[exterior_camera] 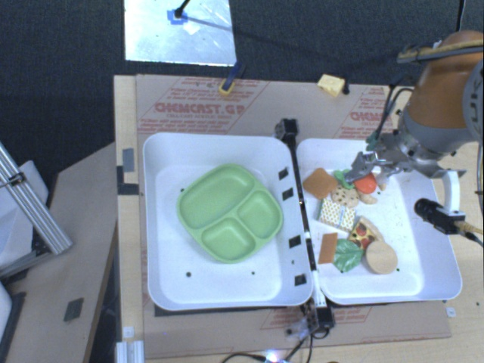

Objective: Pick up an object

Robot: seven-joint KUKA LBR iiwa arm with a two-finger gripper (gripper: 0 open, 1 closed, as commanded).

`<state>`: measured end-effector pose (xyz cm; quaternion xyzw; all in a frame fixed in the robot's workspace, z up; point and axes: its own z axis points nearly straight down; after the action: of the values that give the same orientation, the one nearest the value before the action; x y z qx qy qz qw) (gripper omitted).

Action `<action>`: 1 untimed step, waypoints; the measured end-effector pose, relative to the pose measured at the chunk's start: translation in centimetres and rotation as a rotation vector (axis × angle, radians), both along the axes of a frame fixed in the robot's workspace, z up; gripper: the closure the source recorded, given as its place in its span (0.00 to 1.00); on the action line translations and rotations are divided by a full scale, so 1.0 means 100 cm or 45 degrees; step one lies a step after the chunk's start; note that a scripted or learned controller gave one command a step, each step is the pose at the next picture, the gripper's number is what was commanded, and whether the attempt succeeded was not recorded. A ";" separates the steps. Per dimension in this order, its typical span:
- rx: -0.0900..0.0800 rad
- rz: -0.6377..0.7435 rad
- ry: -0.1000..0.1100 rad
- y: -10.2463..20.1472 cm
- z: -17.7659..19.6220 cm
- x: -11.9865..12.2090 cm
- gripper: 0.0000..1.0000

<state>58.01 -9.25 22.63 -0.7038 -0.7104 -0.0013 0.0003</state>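
Grey arm (442, 108) — orange band (above wrist) — metal claw (368, 166).

My bench (91, 203) is pale wood under a printed cardboard sheet (204, 104). Beyond its far edge, dark carpet (60, 36) carries a shiny metal plate (178, 21). By the bench's left edge stands an aluminium rail (30, 203).
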 end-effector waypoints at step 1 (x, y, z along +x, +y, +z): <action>-0.001 -0.001 0.000 0.042 0.005 -0.015 1.00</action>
<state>56.49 -5.00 23.13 -0.7040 -0.7102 -0.0011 0.0001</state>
